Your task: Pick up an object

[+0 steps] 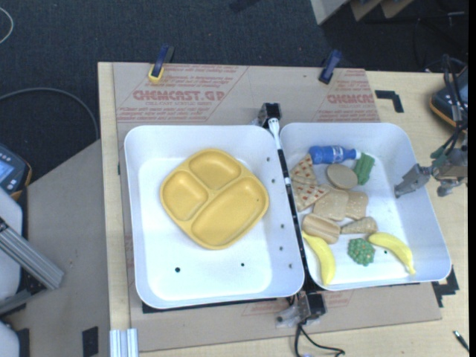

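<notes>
Camera view: blue bottle (pixel 332 154), white-capped, lying flat.

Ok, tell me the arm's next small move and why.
Probably shift the gripper leftward, further over the right bin. It sits near that bin's right wall, apart from the toy food clustered on the bin's left side; the nearest pieces are the banana and green pepper.

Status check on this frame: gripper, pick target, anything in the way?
Gripper over right bin's right edge, nothing between fingers. Toy food pile untouched. Path clear.
</notes>
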Tool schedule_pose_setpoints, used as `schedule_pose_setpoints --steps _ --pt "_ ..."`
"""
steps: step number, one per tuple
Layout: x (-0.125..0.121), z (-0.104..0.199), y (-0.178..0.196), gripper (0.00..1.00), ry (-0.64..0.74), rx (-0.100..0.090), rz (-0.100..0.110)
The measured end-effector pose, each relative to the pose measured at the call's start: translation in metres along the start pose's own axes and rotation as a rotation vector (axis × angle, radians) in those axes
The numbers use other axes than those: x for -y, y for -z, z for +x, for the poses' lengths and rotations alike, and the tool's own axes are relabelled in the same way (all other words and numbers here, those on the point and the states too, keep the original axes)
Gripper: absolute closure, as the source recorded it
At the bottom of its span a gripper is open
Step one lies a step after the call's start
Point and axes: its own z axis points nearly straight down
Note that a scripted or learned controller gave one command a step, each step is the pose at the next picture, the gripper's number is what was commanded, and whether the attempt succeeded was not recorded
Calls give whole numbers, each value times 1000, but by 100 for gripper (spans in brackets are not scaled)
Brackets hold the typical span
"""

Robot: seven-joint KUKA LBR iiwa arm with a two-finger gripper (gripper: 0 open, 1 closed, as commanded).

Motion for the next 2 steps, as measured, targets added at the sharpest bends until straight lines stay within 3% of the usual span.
schedule_pose_setpoints --steps 1,2 --pt "-3 1 7 0 4 4 -13" --pt "5 5 -41 0 4 1 -9"
